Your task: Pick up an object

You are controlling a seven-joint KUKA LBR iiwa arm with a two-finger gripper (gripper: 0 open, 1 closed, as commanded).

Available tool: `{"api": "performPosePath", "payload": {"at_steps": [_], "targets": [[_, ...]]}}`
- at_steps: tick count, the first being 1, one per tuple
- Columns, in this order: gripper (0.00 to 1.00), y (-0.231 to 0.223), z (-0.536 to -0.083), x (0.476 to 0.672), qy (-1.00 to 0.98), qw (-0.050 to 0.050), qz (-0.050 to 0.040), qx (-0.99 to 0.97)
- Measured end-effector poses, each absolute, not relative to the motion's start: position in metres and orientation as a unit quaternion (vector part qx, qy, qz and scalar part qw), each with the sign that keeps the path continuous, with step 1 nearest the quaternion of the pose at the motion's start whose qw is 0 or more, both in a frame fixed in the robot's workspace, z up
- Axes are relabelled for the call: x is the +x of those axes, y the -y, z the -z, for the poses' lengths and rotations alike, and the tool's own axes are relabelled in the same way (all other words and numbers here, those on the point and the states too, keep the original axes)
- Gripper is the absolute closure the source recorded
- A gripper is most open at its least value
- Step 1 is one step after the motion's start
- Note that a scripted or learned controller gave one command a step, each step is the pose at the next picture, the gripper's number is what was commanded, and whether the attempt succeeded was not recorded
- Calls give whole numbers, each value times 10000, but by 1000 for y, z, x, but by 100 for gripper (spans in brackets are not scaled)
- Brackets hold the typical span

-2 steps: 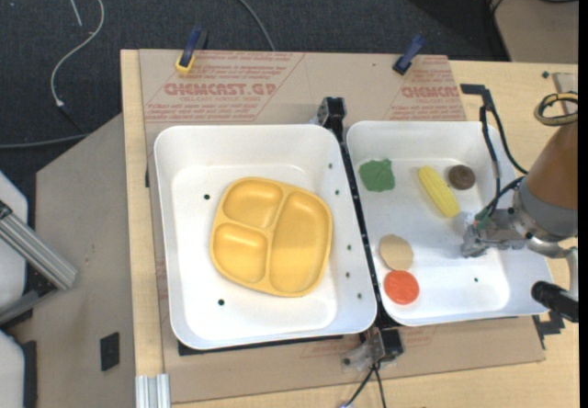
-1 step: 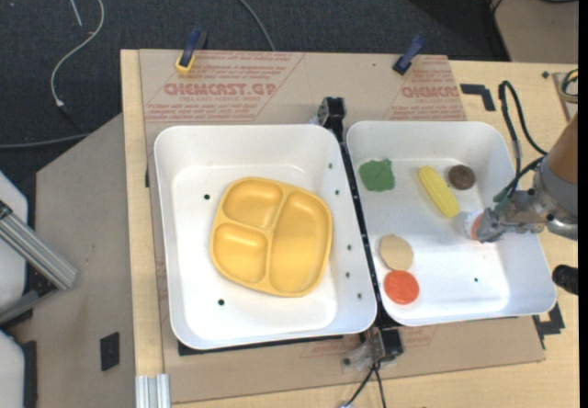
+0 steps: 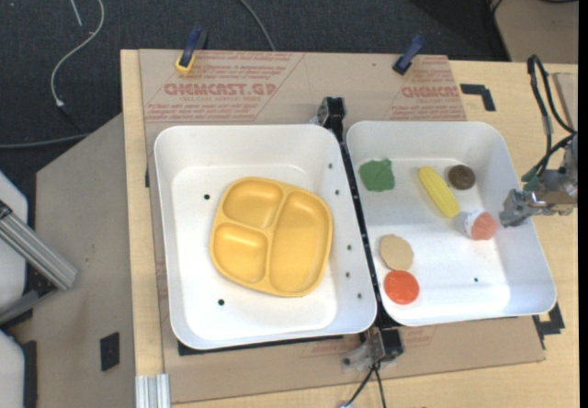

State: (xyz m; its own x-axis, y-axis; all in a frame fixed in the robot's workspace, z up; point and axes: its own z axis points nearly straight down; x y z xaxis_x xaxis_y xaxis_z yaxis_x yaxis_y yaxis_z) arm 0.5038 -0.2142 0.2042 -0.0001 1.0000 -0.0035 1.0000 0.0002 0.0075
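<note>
The right-hand shallow white bin (image 3: 432, 135) holds six small loose pieces. A green, leafy-looking lump (image 3: 377, 175) lies near its upper left corner. To the right of it a yellow corn cob (image 3: 438, 191) lies slanted, its upper end toward the far wall, and just beside that end sits a small brown round piece (image 3: 461, 177). A pink-and-white rounded piece (image 3: 480, 226) rests close to the right wall (its exact shape is too blurred to tell). Lower left, a flat tan oval (image 3: 397, 252) lies touching or nearly touching an orange-red disc (image 3: 401, 287) below it.
</note>
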Motion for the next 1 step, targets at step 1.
{"api": "performPosePath", "payload": {"at_steps": [1], "targets": [[100,215,-236,505,-7076,26,-12,7066]]}}
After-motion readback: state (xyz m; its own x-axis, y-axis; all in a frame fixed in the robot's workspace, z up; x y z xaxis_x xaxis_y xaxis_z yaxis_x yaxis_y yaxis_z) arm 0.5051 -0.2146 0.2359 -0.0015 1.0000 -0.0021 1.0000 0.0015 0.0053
